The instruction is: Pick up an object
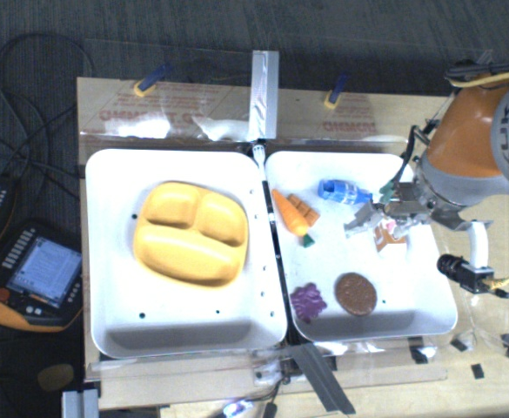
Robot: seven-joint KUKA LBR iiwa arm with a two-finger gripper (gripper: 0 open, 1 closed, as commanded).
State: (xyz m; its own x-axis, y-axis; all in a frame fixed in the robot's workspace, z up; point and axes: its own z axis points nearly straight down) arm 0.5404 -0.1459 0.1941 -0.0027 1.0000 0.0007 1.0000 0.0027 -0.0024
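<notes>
Gripper [383, 220], finger state indeterminate, sits over a small orange-white item [391, 237] in the right bin [411, 320]; recommend a centred, vertical descent before closing.

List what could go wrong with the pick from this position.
1. The pincer hangs by the right bin's right wall, over a small orange-white item; a slightly off descent could hit the wall.
2. The blue bottle lies close to the left; it may get nudged or roll.
3. The item looks small and flat, so the grasp may miss it.
</notes>
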